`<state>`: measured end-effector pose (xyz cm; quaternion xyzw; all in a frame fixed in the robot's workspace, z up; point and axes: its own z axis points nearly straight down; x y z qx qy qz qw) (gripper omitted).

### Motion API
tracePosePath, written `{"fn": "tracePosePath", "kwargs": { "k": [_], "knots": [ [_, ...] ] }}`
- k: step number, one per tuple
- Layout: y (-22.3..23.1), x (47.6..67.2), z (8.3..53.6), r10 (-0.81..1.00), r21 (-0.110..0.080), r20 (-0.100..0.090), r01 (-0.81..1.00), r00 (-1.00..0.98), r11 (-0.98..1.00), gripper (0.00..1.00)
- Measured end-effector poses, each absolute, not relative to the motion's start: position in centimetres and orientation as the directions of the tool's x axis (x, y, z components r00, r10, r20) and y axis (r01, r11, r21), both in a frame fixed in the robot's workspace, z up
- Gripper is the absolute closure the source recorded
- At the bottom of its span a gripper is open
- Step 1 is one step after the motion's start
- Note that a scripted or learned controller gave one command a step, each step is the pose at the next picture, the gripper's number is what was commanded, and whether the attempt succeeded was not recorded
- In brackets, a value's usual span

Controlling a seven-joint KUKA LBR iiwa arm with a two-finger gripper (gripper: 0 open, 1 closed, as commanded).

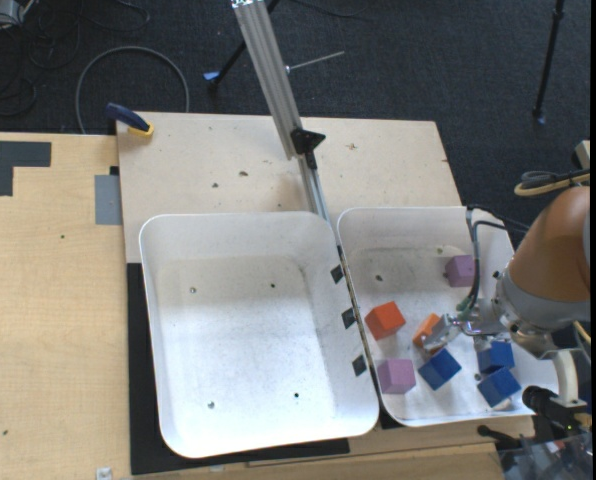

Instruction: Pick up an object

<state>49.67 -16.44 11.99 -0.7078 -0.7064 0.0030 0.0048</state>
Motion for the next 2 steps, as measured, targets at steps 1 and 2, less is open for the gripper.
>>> {"fn": "tracePosePath", "kwargs": {
  "k": [1, 2],
  "knots": [
    [-16.51, 49.84, 13.35, 1.000, -0.004, 0.002, 1.000, 0.005, -0.005, 1.00],
    [-16.53, 49.83, 13.30, 1.000, -0.004, 0.002, 1.000, 0.008, -0.008, 0.00]
  ]
}}
